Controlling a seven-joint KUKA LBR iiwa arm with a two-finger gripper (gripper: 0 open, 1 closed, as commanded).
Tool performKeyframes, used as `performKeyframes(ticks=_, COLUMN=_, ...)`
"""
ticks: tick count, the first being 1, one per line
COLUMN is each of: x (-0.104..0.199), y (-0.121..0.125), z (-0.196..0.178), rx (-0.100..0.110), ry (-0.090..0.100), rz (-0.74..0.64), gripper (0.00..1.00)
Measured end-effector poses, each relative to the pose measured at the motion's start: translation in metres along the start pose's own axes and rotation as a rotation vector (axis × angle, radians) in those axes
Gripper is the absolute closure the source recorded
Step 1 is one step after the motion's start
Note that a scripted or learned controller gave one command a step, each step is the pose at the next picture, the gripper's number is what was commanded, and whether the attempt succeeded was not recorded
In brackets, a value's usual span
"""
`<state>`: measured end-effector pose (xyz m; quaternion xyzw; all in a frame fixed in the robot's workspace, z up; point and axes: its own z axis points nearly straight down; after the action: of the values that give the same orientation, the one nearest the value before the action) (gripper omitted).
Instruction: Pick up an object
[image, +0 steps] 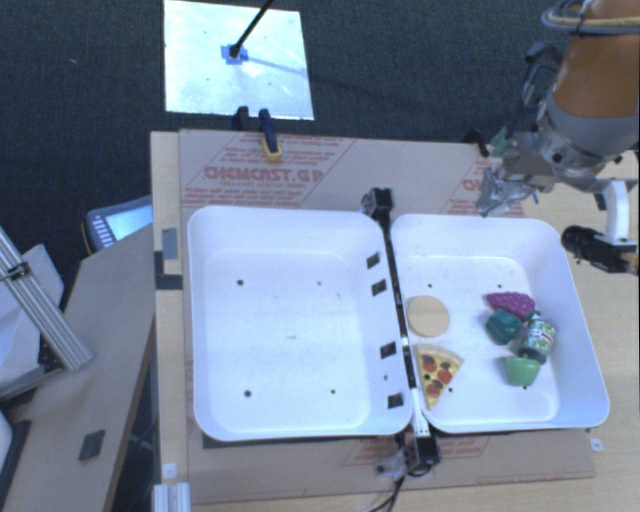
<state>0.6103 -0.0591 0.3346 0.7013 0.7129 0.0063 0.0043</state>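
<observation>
Two white bins are seen side by side on the desk (300, 160). The left bin (290, 320) has only bare floor marked with a few small dark holes. The right bin (570, 300) carries several toys. A round tan disc (428, 316) lies near the divider, and a pizza slice (437, 372) lies just below it, close to the same edge. Toward the bin's right side a small cluster is found: purple grapes (511, 302) at the top, a teal piece (503, 326) touching them from below, a small bottle (535, 338) tilted just beside that, and a green piece (521, 370) at the bottle's lower end.

The arm (590, 80) is seen at the upper right, with the gripper (502, 196) hanging above the far rim of the right bin, well apart from the toys. Nothing is seen held by it; how far it is opened cannot be told from this view.

A grey sheet (238, 60) lies on the dark floor beyond the desk.
</observation>
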Motion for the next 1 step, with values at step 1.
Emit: performKeyframes(ticks=1, x=0.0382, y=-0.0971, z=-0.0291, rx=0.011, ry=0.000, rz=0.008, gripper=1.00)
